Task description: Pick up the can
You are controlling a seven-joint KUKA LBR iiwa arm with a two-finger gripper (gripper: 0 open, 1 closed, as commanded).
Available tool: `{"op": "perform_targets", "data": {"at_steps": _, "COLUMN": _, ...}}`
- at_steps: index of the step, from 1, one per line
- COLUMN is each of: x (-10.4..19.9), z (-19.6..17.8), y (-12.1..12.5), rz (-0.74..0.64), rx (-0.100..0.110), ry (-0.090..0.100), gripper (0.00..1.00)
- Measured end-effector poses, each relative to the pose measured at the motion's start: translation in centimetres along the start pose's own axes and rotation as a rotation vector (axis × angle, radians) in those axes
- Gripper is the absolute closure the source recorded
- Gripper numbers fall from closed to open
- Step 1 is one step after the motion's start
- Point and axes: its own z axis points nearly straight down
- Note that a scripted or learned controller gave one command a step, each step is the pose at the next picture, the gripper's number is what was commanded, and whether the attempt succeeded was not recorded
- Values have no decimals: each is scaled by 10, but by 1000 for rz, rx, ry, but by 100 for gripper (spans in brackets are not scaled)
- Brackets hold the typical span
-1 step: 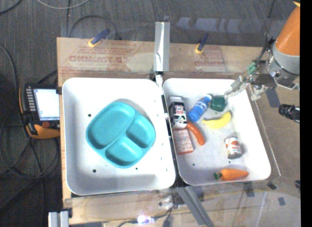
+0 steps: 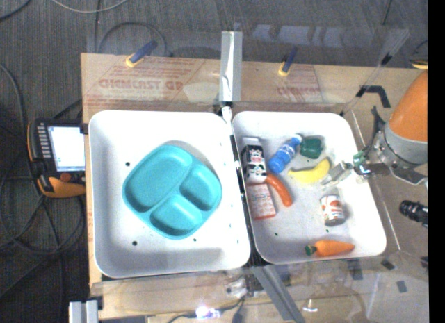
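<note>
I see the can [image 2: 334, 210] in the right bin [image 2: 361, 242], red/white label, text too small to read; it's a short metal cylinder, seems upright w/ a slight tilt, shiny top. Gripper [image 2: 342, 171] sits just above-right of the can, near the banana [image 2: 311, 171], not touching the can; fingers look spread, nothing between them. Left of the can: red chili [image 2: 279, 190], flat carton [image 2: 259, 189], blue bottle [image 2: 285, 154]. Carrot [image 2: 331, 248] below it. Teal divided plastic tray [image 2: 173, 189] in the left bin [image 2: 111, 245].

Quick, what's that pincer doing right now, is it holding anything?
Pincer: over the right bin, above the can; open or closed cannot be told.
</note>
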Motion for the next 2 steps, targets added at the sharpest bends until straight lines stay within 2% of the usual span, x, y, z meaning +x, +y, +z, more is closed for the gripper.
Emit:
{"op": "perform_targets", "data": {"at_steps": 1, "x": 9, "z": 66, "y": -9, "rz": -26, "rx": -6, "ry": 8, "gripper": 0}}
{"op": "perform_targets", "data": {"at_steps": 2, "x": 8, "z": 58, "y": -10, "rz": -24, "rx": -5, "ry": 4, "gripper": 100}}
